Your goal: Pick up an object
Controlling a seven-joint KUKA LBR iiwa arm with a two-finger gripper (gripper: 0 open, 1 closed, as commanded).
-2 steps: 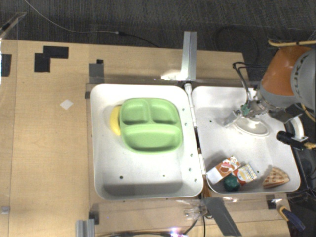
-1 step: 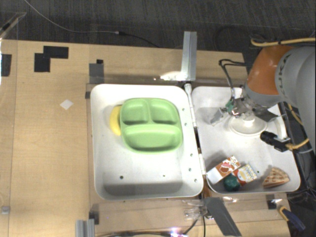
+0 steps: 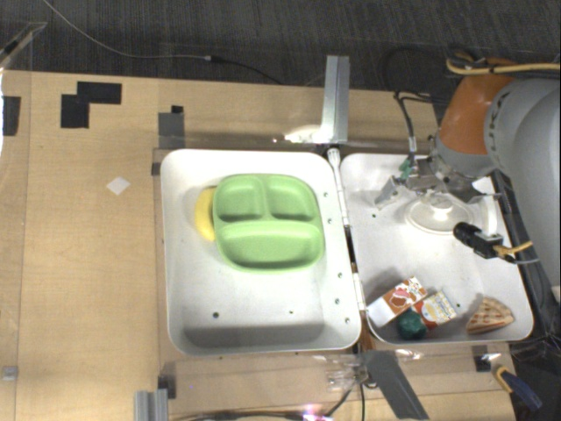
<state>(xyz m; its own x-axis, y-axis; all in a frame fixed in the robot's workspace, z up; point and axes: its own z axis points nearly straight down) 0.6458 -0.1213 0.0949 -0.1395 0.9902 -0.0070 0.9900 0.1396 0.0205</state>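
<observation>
Right bin [image 3: 386, 261]: small carton [image 3: 405, 297], dark green ball [image 3: 411, 325], pizza-slice toy [image 3: 489, 317] along near edge. Jaws [image 3: 436, 202] over far end, state unclear. Left bin [image 3: 202, 314]: green divided plate [image 3: 266, 220] overlapping yellow item [image 3: 203, 215].

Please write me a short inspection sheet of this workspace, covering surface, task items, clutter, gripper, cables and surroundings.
Surface: wooden bench bearing left white bin and right white bin.
Job's things: green divided plastic plate over a yellow object in the left bin; small printed carton, dark green round object and brown wedge along the right bin's near edge.
Clutter: nothing seen.
Gripper: two-finger gripper over the right bin's far part, holding nothing visible.
Cables: thin wire behind the bench.
Surroundings: dark floor.
</observation>
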